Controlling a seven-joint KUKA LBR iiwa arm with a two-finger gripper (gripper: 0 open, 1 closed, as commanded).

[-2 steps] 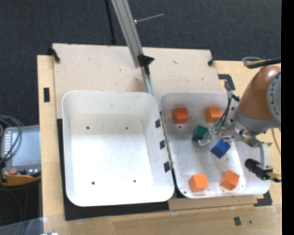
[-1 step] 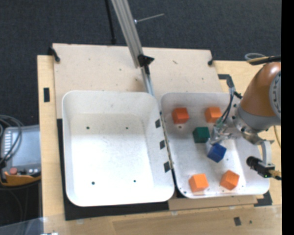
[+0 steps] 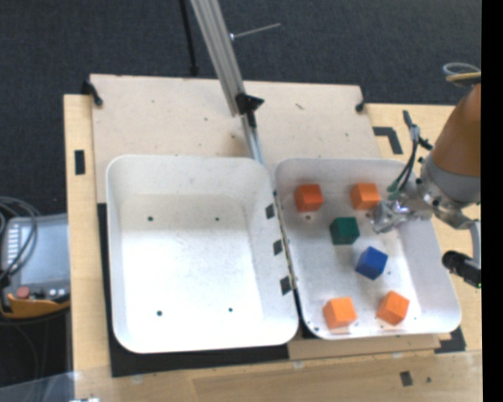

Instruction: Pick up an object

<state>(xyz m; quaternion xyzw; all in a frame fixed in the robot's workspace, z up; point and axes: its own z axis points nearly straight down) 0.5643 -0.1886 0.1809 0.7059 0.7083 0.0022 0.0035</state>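
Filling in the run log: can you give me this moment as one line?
arm: over right bin | pincer: beside upper-right orange block, no block seen held | right bin: four orange, one green, one blue

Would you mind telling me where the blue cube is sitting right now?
The blue cube lies in the right-hand bin, near its middle, just below and right of the green cube and above the two lower orange cubes.

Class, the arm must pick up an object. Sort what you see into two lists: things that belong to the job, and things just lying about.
Belongs to the job:
pincer
four orange cubes
green cube
blue cube
right bin

Just lying about:
left bin
metal rail
handheld controller
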